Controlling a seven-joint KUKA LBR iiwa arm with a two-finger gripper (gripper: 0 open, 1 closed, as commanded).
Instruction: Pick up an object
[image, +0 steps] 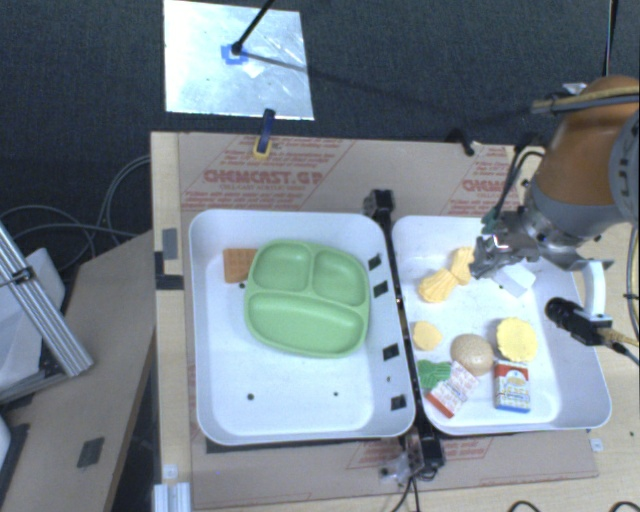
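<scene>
I see the gripper (487, 256) low in the right bin (590, 400); I cannot tell its fingers' state. A yellow toy (447, 277) lies just left.

The arm (590, 160) is bulky and rounded, with a broad orange band above a smooth grey wrist housing. A thin dark cable loops down along its left flank, and a black cylindrical fitting (a white bracket beside it) juts out lower down. The gripper (490, 252) is a small cluster of silvery metal and dark parts, too compact to read in detail.
</scene>
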